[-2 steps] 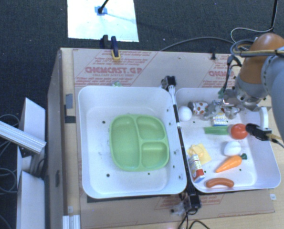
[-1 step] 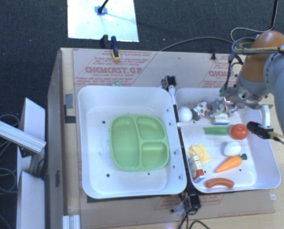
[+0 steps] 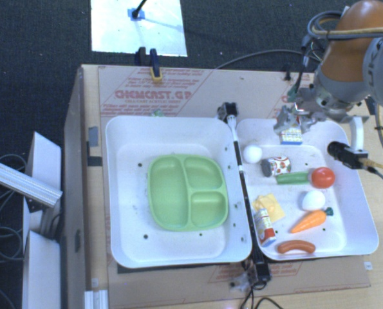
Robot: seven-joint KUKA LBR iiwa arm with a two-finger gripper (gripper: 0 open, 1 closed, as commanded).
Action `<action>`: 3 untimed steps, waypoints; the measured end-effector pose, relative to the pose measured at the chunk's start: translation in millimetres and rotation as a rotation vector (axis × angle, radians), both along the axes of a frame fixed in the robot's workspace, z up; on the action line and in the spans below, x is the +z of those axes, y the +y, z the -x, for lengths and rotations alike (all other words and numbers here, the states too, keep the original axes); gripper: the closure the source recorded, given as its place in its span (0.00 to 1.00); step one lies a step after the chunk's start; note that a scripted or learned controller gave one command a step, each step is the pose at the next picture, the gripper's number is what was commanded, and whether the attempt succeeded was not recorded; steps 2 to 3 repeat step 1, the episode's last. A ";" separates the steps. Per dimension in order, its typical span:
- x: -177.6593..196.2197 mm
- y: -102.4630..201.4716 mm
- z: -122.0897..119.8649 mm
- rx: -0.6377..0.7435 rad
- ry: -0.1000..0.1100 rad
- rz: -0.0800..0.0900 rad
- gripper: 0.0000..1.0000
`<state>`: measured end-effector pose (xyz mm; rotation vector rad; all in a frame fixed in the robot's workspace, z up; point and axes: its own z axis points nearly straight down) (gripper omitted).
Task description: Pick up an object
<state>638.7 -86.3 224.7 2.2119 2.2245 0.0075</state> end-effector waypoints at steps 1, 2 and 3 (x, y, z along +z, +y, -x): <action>18.8 88.1 8.5 -0.001 0.005 -0.002 1.00; 18.8 88.1 8.5 -0.001 0.005 -0.002 1.00; 18.8 88.1 8.5 -0.001 0.005 -0.002 1.00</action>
